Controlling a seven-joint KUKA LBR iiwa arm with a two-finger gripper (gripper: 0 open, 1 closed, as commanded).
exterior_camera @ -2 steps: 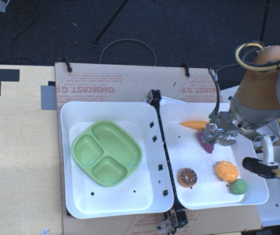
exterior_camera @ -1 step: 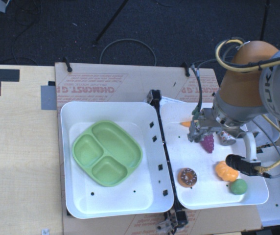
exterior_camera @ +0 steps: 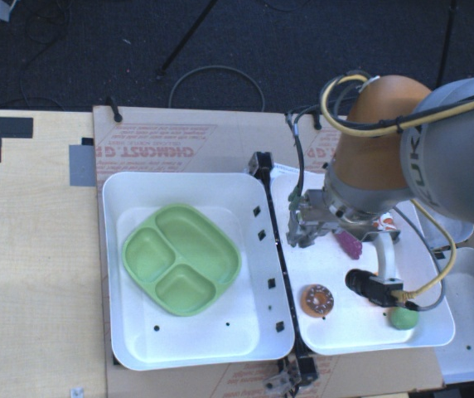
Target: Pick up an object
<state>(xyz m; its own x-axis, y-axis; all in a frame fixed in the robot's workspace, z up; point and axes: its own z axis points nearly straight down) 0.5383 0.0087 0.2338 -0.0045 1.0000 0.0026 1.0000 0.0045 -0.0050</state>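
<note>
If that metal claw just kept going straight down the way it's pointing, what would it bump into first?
Probably the bare white floor of the right-hand bin. The gripper hangs near the bin's left wall; the small purple object and the round chocolate-frosted doughnut seem off its line, though depth is unclear.

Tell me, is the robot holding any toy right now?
It cannot be told: the end effector hangs over the right bin, and its tips are too unclear. The donut lies loose.

The bench (exterior_camera: pixel 30 247) is pale wood with dark patches at its left; a cardboard sheet (exterior_camera: pixel 179 143) lies on it — on that, two white bins (exterior_camera: pixel 129 197) side by side.
</note>
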